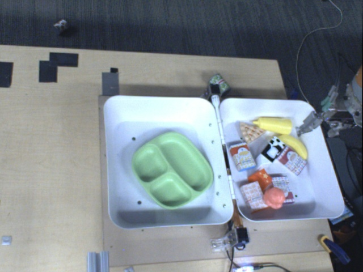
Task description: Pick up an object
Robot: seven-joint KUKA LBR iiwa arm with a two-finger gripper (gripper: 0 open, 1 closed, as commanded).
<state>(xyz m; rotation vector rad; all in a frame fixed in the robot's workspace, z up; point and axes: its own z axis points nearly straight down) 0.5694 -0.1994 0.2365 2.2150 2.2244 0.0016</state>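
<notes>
The right bin (332, 180) holds a pile of small things. A yellow banana (278, 126) lies at its far side, beside a waffle-like piece (251, 132) and a black-and-white block (276, 148). Small printed cartons (243, 156) lie in the middle, with an orange item (260, 177) and a pink ball (274, 198) nearer the front. My gripper (321, 124) hangs over the bin's far right rim, just right of the banana. Its fingers are spread open with nothing between them.
The left bin (119, 123) holds a green divided plate (172, 169). A small dark-green fitting (217, 85) sits at the far end of the rim between the two bins. Cables and clips (232, 241) lie at the front edge.
</notes>
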